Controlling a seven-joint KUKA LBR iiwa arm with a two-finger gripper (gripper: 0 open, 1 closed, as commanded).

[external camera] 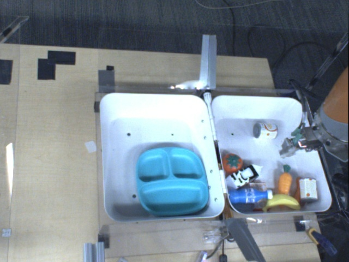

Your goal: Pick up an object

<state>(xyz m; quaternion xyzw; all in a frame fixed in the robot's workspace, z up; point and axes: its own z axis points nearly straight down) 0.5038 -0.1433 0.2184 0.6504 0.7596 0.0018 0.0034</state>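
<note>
My gripper point(293, 142) hangs over the right side of the right bin point(240, 111), just inside its right wall. It is apart from the objects, above and to the right of the carrot point(284, 182). A small can point(265, 129) lies on its side to the gripper's left. Along the bin's front lie a red tomato-like fruit point(232, 161), a black-and-white item point(244, 173), a blue bottle point(250, 195), a banana point(282, 203) and a small white-and-orange box point(308, 188). I see nothing held by the gripper.
The left bin point(125, 119) holds a blue divided plate point(172, 179) near its front. A metal post point(209, 59) stands behind the divider between the bins. The arm's orange band point(337, 100) is at the right edge.
</note>
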